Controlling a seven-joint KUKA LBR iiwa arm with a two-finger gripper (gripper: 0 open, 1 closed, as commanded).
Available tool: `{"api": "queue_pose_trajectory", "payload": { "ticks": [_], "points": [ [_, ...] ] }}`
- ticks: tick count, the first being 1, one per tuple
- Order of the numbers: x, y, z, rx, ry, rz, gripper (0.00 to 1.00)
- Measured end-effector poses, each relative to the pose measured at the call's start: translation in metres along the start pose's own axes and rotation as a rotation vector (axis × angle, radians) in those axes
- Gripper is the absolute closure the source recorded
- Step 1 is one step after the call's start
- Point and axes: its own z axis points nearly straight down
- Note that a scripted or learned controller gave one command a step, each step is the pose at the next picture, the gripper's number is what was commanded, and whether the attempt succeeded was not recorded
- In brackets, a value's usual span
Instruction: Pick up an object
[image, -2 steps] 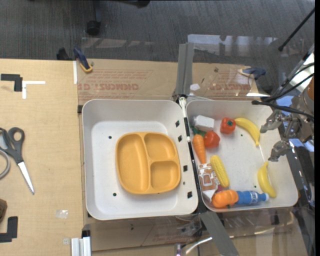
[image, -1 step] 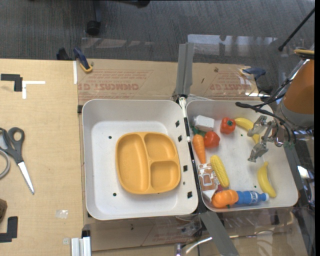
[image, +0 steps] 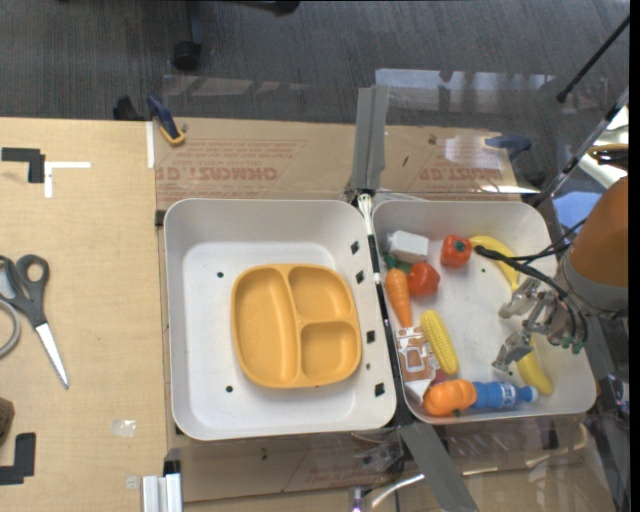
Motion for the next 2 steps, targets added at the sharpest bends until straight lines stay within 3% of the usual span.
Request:
{"api": "queue_pose_trajectory", "payload": {
  "ticks": [1, 2],
  "points": [
    [-0.001, 0.001, -0.01, 0.0, -0.004, -0.003, 1.0],
    [-0.016, 0.065, -0.1, 0.0, -0.001, 0.065, 1.0]
  ]
}}
